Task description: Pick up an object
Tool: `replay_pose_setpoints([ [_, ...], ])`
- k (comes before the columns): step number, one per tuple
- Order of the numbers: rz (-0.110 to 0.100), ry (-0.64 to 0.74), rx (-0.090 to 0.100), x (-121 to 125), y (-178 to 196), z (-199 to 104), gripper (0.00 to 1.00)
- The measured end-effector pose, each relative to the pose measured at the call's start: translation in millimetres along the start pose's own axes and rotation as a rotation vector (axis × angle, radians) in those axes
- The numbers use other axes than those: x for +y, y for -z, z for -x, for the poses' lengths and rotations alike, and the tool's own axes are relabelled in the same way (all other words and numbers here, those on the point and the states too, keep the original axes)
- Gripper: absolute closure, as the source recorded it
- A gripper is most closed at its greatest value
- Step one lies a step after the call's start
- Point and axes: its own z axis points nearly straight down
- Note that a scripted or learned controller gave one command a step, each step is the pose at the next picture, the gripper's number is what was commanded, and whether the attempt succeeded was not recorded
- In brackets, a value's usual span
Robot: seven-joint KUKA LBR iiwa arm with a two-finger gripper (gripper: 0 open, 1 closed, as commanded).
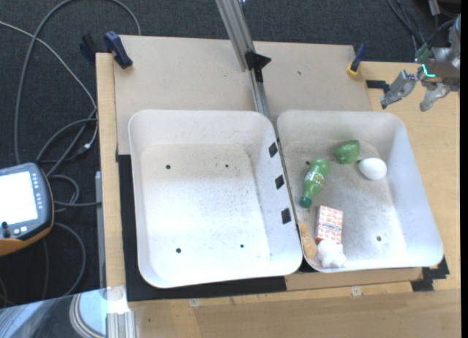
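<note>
No readable writing anywhere. Two shallow white speckled bins: left bin [146, 146] far from pincer, right bin [409, 183] just below it, holding green bottle [314, 181], orange patterned carton [329, 223], green lump [348, 151], white ball [373, 169], crumpled white piece [331, 254]. Pincer [411, 94] parted, gripping nothing, beyond bin's far right corner.
</note>
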Motion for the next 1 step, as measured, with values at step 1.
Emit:
replay_pose_setpoints([
  [1,-0.003,-0.001,0.001,-0.8,-41.6,-0.7,0.00],
])
